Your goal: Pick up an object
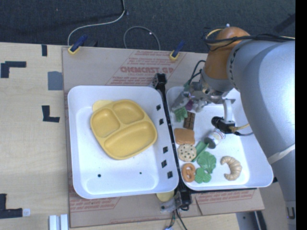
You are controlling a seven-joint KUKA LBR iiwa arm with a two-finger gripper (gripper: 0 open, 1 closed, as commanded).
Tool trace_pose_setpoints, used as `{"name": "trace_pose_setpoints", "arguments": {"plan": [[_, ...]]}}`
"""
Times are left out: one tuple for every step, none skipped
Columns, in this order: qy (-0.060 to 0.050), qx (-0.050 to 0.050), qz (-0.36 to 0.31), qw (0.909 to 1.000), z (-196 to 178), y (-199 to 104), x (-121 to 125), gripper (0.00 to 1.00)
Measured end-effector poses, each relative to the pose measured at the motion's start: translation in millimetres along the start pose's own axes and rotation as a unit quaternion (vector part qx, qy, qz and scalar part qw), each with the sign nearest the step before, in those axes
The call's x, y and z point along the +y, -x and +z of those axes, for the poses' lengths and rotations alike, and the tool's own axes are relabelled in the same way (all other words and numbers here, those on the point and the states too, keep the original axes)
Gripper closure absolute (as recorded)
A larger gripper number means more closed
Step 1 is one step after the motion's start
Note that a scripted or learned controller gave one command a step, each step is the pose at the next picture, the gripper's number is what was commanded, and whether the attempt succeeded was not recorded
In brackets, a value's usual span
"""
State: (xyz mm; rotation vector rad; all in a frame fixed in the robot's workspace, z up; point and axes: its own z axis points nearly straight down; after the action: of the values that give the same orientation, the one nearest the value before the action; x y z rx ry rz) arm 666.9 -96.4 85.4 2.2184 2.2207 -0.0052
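Observation:
My gripper (pixel 188 101) hangs low over the far left corner of the right bin (pixel 254 174), under the orange wrist band (pixel 225 37). Just below it lie a small green piece (pixel 181 113) and a dark brown bar (pixel 189 120). Further toward the front lie a slice of toast (pixel 184 136), a round dotted cracker (pixel 186 152), a pretzel (pixel 188 172), green leafy pieces (pixel 206 161), a croissant (pixel 231 167) and a small bottle (pixel 215 138). I see nothing lifted off the bin floor.
The left bin (pixel 81 176) holds a yellow divided tray (pixel 123 127). A black divider rail (pixel 165 128) runs between the bins. The grey arm (pixel 268 90) covers the right bin's far right side. Cables (pixel 230 126) trail near the wrist.

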Motion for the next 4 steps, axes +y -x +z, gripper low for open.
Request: {"name": "trace_pose_setpoints", "arguments": {"plan": [[0.000, 0.001, 0.000, 1.0000, 0.0, 2.4, 1.6, 0.00], [0.000, 0.000, 0.001, 1.0000, -0.1, 0.8, 1.3, 0.00], [0.001, 0.002, 0.000, 1.0000, -0.1, 6.7, 2.0, 0.00], [0.001, 0.001, 0.000, 1.0000, -0.1, 3.1, 1.9, 0.00]]}}
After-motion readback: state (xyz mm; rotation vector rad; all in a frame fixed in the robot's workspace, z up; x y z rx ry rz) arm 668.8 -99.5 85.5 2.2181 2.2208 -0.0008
